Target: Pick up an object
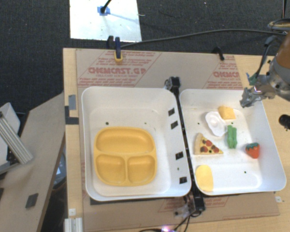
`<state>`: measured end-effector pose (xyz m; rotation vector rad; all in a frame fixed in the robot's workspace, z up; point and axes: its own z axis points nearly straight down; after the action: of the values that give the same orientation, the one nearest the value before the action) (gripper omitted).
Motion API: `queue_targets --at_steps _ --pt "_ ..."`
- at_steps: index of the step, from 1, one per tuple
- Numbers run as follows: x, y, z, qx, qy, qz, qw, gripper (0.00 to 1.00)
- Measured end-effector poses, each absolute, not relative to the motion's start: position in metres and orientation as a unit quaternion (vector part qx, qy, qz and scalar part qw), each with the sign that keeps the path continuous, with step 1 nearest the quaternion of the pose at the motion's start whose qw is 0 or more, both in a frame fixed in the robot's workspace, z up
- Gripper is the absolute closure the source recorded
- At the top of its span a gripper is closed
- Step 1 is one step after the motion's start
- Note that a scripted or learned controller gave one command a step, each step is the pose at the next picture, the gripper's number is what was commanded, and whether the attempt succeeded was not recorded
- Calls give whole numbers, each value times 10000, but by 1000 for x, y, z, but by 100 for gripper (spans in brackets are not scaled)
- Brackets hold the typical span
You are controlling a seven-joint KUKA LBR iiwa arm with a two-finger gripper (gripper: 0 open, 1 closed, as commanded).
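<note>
The bench carries two white bins side by side; the left bin point(89, 110) holds a yellow tray point(125, 154) with three compartments, one long at the top and two smaller below; the tray lies flat near the middle of that bin.

The right bin point(270, 178) holds six small toy food pieces; a yellow-orange block point(226, 112) lies near the upper part of the bin, and a white piece point(214, 123) touches it on its lower left side; a green piece point(231, 136) lies just below the block and just right of the white piece; a pizza slice point(206, 145) with red dots lies left of the green piece, near the wall between the two bins; a red strawberry point(253, 150) with a green top lies to the right of the green piece, apart from it; a pale yellow oval piece point(204, 177) lies in the lower left corner of this bin.

The arm comes in from the right with its orange band at the top right; the gripper point(246, 100) hangs over the upper right part of the right bin, close to its back rim; nothing is seen between its tips. The yellow-orange block is the nearest piece to the gripper, lying just to the lower left of it and not touching; the other pieces are further down and left.
</note>
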<state>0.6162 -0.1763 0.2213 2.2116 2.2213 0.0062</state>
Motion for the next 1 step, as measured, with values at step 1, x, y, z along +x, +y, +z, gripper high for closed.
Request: queue_targets --at_steps 1 --pt "617 -176 220 7053 7089 8 14 100"
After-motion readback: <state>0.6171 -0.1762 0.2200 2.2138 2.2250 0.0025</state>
